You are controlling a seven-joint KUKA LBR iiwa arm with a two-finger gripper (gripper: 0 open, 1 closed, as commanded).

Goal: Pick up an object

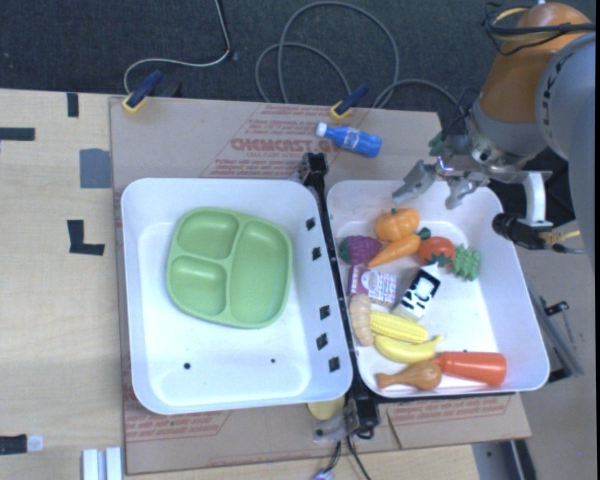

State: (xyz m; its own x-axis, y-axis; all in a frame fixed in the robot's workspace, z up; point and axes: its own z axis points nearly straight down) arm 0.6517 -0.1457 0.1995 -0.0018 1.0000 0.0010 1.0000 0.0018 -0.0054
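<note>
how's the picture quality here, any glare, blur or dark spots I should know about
Camera view: lighting is even and soft, the white bins bright but not blown out; small toys such as the carrot look slightly soft; the gripper is a little blurred; the floor at top is dark.

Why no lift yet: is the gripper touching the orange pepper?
Apart. The camera view shows bare white bin floor between the gripper and the orange pepper.

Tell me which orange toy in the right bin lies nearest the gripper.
The round orange one, at the pile's top, just below the gripper. The carrot lies lower.
</note>
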